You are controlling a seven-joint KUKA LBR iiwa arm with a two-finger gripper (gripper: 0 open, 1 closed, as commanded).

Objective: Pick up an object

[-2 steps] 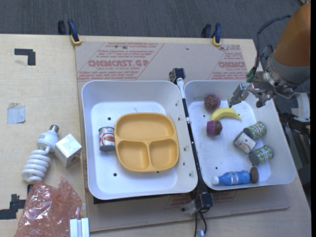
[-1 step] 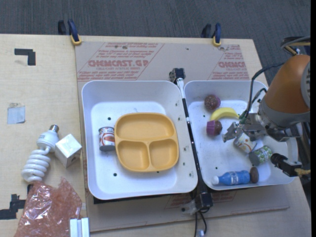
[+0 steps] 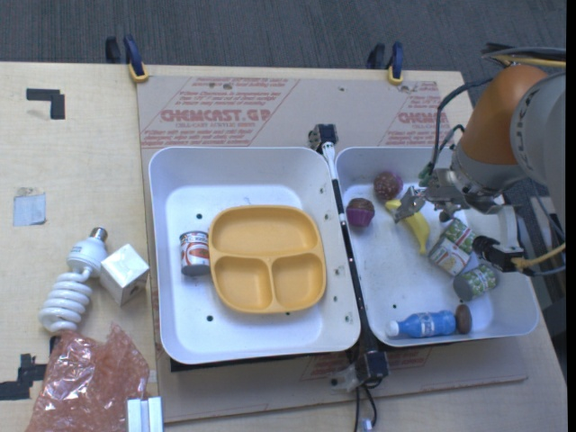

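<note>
The claw point(image 3: 412, 203) hung low in the right bin point(image 3: 396, 268), at about one o'clock from its centre, beside the banana point(image 3: 417, 228), probably aiming for it. I could not tell its state. The yellow tray point(image 3: 267, 257) filled the left bin point(image 3: 171, 241).

Surface point(image 3: 54, 196) is pale wood-tone, light even and flat, no hard shadows. Dark grey carpet floor point(image 3: 270, 12) runs along the far side. A brown printed board point(image 3: 225, 106) lies on the surface, held at its far edge by two blue-and-yellow clamps point(image 3: 135, 59). Black corner marker point(image 3: 47, 102) and a small grey tape patch point(image 3: 30, 208) sit on the left part of the surface.
</note>
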